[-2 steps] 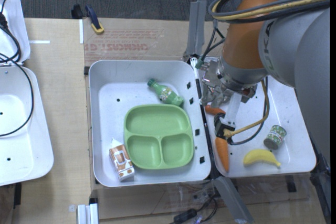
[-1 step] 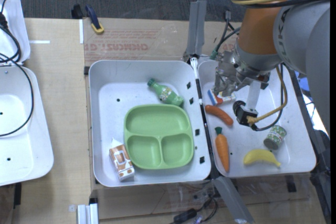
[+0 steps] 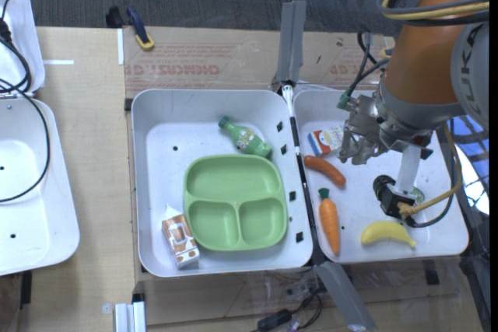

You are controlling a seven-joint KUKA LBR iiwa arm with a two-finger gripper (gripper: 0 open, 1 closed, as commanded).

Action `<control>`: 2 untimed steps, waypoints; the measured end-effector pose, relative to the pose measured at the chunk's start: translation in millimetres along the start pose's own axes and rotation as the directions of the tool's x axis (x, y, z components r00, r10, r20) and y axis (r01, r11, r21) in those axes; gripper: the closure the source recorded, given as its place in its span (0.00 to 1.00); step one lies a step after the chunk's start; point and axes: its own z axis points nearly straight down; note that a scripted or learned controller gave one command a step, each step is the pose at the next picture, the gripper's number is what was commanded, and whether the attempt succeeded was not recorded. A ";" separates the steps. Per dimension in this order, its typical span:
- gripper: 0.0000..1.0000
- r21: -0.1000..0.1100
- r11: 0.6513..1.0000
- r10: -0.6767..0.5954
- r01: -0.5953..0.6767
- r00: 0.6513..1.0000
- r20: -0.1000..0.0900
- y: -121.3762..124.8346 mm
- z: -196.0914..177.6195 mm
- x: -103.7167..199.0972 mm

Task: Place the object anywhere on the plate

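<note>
A green three-compartment plate (image 3: 235, 202) lies in the left bin (image 3: 152, 167). In the right bin (image 3: 443, 233) are a red-brown sausage (image 3: 324, 170), a carrot (image 3: 330, 223), a banana (image 3: 387, 234) and a small white carton (image 3: 324, 141). My gripper (image 3: 359, 152) hangs over the right bin's upper middle. It is just right of the sausage and beside the white carton. I see no object in it.
A green bottle (image 3: 244, 136) lies above the plate. A small orange-and-white carton (image 3: 179, 239) rests at the plate's lower left. A black round part on a white rod (image 3: 389, 194) hangs below the arm, above the banana. The divider between the bins (image 3: 294, 159) stands left of the gripper.
</note>
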 end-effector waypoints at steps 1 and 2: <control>1.00 -0.002 0.998 0.065 -0.065 0.998 0.000 9.1 -1.9 -22.7; 1.00 -0.001 0.969 -0.248 0.248 0.969 0.000 -22.6 -36.3 -44.4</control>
